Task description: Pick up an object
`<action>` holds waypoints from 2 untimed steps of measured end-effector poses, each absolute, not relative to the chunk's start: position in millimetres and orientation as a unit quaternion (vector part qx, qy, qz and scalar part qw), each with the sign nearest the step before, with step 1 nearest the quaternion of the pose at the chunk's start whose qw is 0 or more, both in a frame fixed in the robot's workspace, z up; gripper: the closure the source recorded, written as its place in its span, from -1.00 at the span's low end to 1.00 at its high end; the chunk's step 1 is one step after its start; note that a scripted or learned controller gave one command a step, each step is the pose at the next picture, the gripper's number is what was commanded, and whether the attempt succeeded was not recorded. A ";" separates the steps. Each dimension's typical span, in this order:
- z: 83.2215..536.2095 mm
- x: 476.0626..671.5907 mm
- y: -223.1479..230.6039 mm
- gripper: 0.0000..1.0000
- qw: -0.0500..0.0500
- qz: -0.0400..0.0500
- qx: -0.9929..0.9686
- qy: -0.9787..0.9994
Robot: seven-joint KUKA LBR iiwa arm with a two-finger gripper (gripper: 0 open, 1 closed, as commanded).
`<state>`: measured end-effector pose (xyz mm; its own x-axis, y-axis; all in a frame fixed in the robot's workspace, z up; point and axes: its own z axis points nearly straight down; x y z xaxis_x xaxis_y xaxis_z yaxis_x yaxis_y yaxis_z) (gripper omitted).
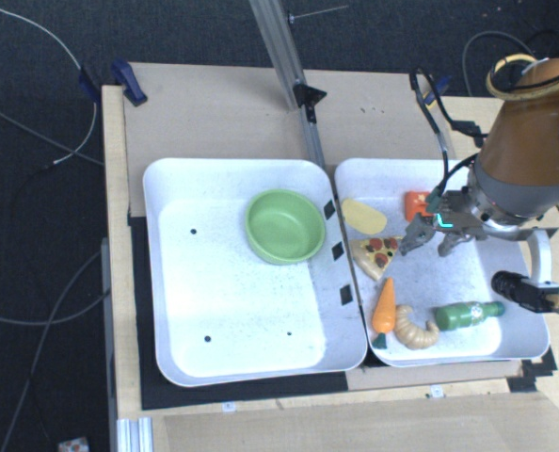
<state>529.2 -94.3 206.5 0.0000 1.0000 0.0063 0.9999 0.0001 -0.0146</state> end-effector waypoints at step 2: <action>148.7 528.3 -102.5 -1.00 0.009 0.005 -0.708 -0.706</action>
<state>528.3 -102.5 148.7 0.0020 1.0000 0.0064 0.9998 -0.0019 -0.0196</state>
